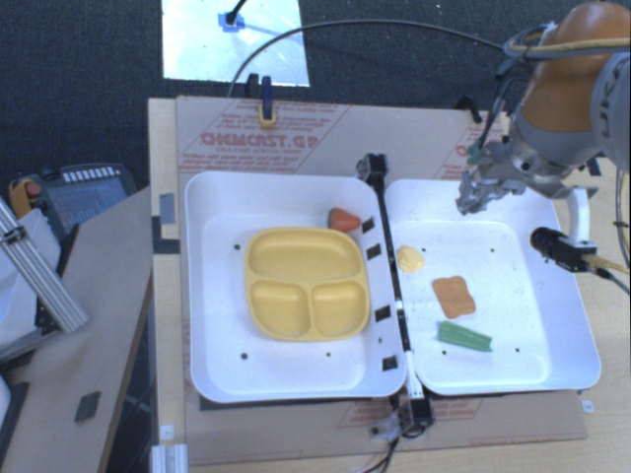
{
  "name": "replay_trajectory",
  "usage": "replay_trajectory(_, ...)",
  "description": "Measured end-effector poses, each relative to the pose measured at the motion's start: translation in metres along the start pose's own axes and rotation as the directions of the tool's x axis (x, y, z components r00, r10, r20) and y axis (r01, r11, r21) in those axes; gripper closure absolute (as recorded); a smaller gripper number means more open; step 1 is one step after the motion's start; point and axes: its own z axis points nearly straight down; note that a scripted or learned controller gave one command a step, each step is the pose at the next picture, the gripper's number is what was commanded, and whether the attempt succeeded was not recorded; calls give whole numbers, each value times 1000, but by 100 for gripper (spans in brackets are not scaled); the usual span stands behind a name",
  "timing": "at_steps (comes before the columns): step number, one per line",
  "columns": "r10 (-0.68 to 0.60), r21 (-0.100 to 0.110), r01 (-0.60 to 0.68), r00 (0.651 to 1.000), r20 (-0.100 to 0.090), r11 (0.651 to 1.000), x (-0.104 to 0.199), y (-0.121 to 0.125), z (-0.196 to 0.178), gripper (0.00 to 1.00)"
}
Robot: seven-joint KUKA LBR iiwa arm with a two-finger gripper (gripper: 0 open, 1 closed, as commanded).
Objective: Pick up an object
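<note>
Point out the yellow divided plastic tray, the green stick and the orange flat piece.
Yellow divided plastic tray [306, 284], camera view, centre ridge.
Green stick [464, 337], camera view, its middle.
Orange flat piece [454, 297], camera view, its centre.

Teach pendant [84, 197] beside bench [296, 126]

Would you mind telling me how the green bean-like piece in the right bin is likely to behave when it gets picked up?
The green bean piece looks long, thin and low, so a grasp across its narrow width probably suits it. It looks like a small toy, likely light and stiff. Lying flat on the smooth right bin floor, it may slide or spin if nudged off-centre.
</note>
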Motion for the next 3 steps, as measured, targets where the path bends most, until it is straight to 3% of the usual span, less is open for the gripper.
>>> replay_trajectory(2,0,0,0,1000,-1,1000,99,20,-6,100)
replay_trajectory(3,1,1,-1,1000,0,1000,148,35,11,100)
